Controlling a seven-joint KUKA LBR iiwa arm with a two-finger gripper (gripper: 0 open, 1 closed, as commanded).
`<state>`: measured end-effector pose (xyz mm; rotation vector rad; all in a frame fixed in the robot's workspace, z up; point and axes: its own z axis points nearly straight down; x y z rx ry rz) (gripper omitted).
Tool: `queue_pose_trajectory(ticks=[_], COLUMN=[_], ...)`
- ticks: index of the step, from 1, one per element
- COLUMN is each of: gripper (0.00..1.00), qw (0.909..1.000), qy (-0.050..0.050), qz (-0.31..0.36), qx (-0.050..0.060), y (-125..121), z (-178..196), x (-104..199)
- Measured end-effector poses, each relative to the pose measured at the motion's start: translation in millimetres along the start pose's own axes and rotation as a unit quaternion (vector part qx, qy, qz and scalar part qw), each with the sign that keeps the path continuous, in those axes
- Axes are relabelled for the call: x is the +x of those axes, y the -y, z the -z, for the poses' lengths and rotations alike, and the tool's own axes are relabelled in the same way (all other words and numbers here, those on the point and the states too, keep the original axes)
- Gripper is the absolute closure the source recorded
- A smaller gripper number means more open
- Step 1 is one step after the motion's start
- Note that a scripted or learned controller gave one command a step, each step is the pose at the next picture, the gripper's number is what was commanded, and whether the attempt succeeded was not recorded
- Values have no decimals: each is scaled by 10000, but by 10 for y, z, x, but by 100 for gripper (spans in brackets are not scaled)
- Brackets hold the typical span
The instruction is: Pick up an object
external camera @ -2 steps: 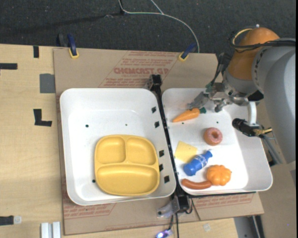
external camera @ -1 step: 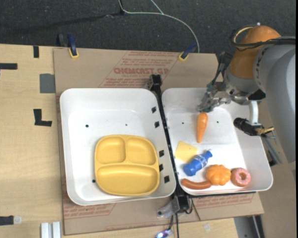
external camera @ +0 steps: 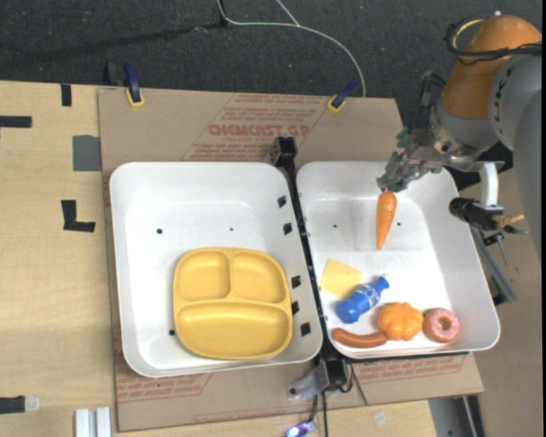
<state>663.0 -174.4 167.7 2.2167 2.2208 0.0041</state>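
Observation:
An orange carrot (external camera: pixel 385 221) hangs point-down over the back half of the right bin (external camera: pixel 461 271). Its top end sits between the fingertips of my gripper (external camera: pixel 390 186), which is shut on it. The arm comes in from the upper right, its orange band above the wrist. Lower in the same bin lie a yellow cheese wedge (external camera: pixel 339 277), a blue bottle (external camera: pixel 359 300), an orange pumpkin (external camera: pixel 399 320), a pink donut (external camera: pixel 440 325) and a reddish sausage (external camera: pixel 358 338).
The left bin (external camera: pixel 146 244) holds a yellow divided plate (external camera: pixel 231 302) in its front half. A ridge with black clips (external camera: pixel 294 217) separates the two bins. Both stand on a cardboard sheet (external camera: pixel 246 126) clamped at the back.

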Motion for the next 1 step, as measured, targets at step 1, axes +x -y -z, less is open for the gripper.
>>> queue_pose_trajectory(ticks=[1], gripper=[100], qw=[10000], qy=[-1], qz=[1], qx=[0], y=[-36], z=[432], x=[17])
